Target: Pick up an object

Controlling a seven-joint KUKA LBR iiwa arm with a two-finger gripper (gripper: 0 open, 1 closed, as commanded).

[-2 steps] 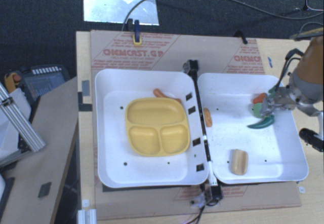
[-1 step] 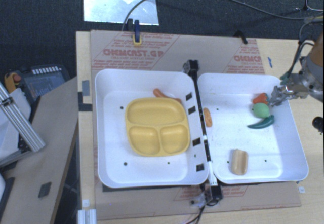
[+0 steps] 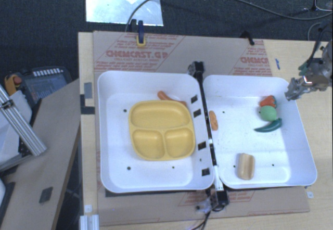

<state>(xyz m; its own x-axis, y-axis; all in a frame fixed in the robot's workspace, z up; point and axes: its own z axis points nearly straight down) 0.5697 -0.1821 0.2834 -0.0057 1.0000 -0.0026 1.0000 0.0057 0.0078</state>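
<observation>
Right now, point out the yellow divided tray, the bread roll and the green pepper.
yellow divided tray [image 3: 161, 129]: camera view, centre ridge where compartments meet.
bread roll [image 3: 245, 165]: camera view, middle of its top.
green pepper [image 3: 269, 126]: camera view, mid-body.

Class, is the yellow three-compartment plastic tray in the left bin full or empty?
Empty: the yellow three-compartment plastic tray shows bare yellow in all three compartments.
</observation>
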